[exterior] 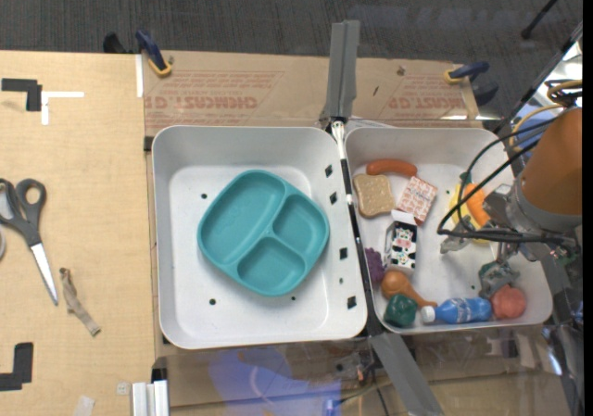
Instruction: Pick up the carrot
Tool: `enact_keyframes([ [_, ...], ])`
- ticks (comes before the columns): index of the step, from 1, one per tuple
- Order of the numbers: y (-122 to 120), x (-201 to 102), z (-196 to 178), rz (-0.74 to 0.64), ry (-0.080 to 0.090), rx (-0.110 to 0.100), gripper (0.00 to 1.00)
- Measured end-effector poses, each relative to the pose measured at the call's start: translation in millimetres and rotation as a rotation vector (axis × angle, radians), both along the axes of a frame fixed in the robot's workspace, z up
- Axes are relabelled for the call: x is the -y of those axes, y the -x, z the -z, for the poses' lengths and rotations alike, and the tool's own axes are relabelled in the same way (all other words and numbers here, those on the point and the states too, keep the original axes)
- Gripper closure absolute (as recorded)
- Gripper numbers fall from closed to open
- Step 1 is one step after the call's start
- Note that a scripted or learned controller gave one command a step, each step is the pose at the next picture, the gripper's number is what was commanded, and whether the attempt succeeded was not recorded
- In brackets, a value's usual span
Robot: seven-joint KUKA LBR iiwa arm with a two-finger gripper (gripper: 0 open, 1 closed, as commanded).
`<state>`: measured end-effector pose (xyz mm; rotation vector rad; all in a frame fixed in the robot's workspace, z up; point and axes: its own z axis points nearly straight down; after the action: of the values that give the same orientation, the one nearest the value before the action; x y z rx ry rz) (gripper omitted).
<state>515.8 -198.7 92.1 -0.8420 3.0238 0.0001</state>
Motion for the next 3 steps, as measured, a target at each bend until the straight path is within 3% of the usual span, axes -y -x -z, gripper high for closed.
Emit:
enact_keyframes([
  [1, 19, -20, -6, -0.080, 0.008, 0.025, 0.00],
  [2, 22, -47, 0, -0.573, 0.001, 0.003, 0.00],
  [3, 23, -7, -18, -0.735, -0.003, 0.022, 0.00],
])
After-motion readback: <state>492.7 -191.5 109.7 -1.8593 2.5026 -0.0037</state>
